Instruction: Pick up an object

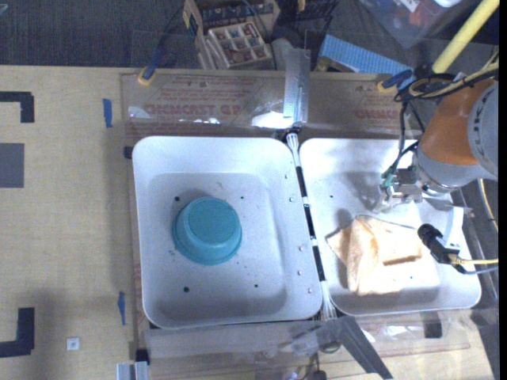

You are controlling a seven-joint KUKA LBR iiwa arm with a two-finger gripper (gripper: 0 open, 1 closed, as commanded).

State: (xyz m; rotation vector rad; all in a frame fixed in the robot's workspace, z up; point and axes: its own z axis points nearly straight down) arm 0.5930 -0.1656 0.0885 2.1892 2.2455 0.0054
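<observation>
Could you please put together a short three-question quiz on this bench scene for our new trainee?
1. True or false: the teal bowl lies in the same bin as the tan cloth.
2. Which bin is the gripper above?
A. the left bin
B. the right bin
C. neither
3. Fill in: the cloth lies in the ____ half of its bin, the half nearer the camera.

Key
1. False: the bowl is in the left bin, the cloth in the right.
2. B: it is over the right bin, beyond the cloth and apart from it.
3. Lower: the cloth lies towards the bottom of the view.
</observation>
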